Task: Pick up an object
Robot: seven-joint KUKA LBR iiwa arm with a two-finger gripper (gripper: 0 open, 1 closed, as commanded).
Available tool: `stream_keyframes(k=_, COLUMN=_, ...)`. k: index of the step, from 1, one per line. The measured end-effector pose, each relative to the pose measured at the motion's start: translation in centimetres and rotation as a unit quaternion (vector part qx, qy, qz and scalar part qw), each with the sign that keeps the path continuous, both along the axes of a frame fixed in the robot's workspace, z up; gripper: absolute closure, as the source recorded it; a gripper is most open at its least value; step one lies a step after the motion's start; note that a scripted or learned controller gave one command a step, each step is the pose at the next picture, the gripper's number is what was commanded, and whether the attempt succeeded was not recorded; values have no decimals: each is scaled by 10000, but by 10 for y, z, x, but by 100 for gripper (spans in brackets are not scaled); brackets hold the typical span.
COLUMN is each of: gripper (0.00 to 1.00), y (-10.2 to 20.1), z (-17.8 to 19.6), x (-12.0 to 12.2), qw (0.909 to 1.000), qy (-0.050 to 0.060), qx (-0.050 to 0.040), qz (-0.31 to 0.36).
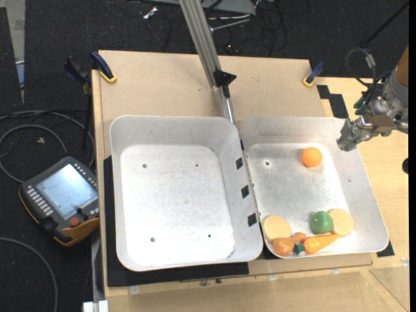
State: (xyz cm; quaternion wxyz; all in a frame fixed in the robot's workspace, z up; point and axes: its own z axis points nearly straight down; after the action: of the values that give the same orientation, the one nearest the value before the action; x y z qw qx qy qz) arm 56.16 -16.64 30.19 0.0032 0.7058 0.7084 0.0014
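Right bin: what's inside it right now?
An orange ball apart near the back; clustered at the front, a green piece, two pale discs, a carrot. Pieces beneath are partly covered.

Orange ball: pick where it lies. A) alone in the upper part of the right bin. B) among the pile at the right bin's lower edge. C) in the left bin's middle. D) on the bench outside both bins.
A: the orange ball sits by itself high in the right bin, apart from the pile along the lower edge.
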Motion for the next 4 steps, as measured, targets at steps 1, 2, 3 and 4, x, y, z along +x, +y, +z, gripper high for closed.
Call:
stream_keyframes(k=1, gripper=100, y=42, z=-11, x=0, qw=10000, qy=37, qx=18, qz=13)
stream_keyframes(k=2, gripper=100, y=85, z=-28, x=1, qw=10000, qy=41, qx=19, qz=17)
stream_keyframes(k=3, gripper=100, y=140, z=-30, x=8, qw=10000, qy=33, qx=21, qz=20)
stream_keyframes(k=4, gripper=100, y=192, z=-35, x=12, qw=10000, qy=32, qx=17, qz=21)
